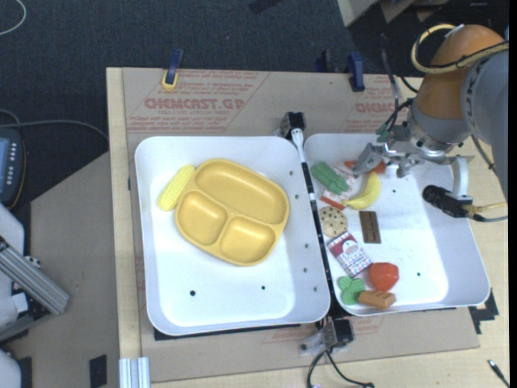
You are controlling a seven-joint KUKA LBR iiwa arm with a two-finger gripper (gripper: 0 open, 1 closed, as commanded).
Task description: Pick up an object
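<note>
While the arm (460,79) reaches in from the right, its claw (386,158) hangs spread above the banana (367,194) in the right bin (452,257).

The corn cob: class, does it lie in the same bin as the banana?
No. The corn cob lies beside the yellow tray in the left bin, while the banana is in the right bin.
</note>
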